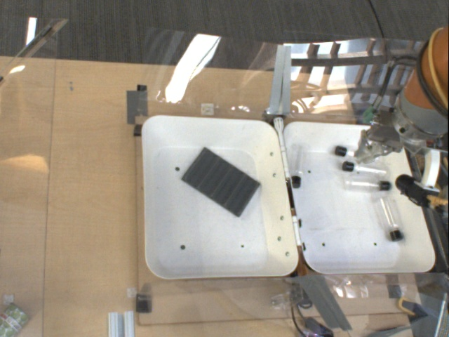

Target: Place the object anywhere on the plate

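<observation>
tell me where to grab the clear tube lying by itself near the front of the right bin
Grip the clear tube across its transparent middle, coming straight down from above. It lies flat on the right bin, black cap toward the front, apart from the other tubes, so the gripper's fingers should fit either side.

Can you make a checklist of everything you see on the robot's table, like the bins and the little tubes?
Surface: wooden bench bearing two white bins, left bin and right bin.
Job's things: dark ribbed plate lies tilted in the left bin; clear tubes with black caps lie in the right bin.
Clutter: nothing seen.
Grippers: end effector sits over the right bin's far side, by the tubes.
Cables: dark cable crosses the floor.
Surroundings: grey carpet beyond the bench.
</observation>
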Robot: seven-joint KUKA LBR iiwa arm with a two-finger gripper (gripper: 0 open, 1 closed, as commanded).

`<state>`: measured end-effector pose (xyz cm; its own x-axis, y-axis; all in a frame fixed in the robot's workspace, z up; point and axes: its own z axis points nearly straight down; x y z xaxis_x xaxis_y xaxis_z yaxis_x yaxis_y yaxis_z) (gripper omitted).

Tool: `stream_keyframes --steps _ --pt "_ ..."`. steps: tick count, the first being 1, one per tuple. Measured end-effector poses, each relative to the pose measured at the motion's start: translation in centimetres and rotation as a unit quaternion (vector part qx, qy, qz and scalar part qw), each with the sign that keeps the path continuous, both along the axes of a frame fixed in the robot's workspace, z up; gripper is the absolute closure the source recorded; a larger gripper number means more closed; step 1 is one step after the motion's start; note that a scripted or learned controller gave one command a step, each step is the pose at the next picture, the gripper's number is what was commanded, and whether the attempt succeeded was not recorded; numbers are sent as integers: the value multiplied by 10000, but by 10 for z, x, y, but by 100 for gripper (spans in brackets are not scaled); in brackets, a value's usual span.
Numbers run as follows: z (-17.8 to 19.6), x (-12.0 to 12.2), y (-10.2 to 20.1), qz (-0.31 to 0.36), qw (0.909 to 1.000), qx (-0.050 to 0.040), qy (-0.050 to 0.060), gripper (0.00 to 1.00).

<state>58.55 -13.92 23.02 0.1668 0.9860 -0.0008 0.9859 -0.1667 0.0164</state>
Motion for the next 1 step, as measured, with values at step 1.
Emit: stream_keyframes --steps 1 --pt "0 0 0 0 10000 -1 1 0"
